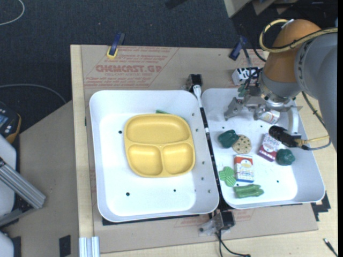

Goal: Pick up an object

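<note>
Hovering over the far end of the right bin (305, 183), gripper (242, 107) metallic and angular; finger state impossible to tell. Just nearer than it: a rounded dark-green lump (228, 138) touching a speckled cookie (242, 143). Beyond those, a flat red-and-white box (244, 169) and green pods (247, 191). Well to its left, a glossy yellow three-section tray (158, 144).

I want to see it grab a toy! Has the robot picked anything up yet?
Not yet. The claw is down at the far end of the right bin, and no toy shows in it. The cookie, the little box and the green toys still lie on the bin floor. The yellow tray sits in the left bin.
</note>
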`<state>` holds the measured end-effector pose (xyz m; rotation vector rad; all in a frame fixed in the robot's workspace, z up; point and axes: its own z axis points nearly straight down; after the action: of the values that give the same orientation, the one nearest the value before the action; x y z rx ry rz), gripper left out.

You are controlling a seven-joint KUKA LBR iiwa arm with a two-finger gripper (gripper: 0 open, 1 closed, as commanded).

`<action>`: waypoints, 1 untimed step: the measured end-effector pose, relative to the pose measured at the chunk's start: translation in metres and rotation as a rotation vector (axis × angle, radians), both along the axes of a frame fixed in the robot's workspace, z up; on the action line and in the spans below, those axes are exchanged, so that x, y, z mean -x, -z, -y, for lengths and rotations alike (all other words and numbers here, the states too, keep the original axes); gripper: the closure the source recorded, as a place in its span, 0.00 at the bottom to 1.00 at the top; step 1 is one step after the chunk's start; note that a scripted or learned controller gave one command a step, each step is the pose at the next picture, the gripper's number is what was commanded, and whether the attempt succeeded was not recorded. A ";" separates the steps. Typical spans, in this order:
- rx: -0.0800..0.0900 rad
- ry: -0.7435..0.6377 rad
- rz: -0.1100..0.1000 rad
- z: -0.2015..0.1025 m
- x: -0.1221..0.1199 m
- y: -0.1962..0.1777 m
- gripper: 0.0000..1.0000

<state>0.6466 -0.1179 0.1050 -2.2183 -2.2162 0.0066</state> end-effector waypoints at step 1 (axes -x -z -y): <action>0.000 -0.001 0.002 -0.001 0.000 0.021 0.00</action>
<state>0.6463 -0.1171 0.0836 -2.2185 -2.2185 0.0043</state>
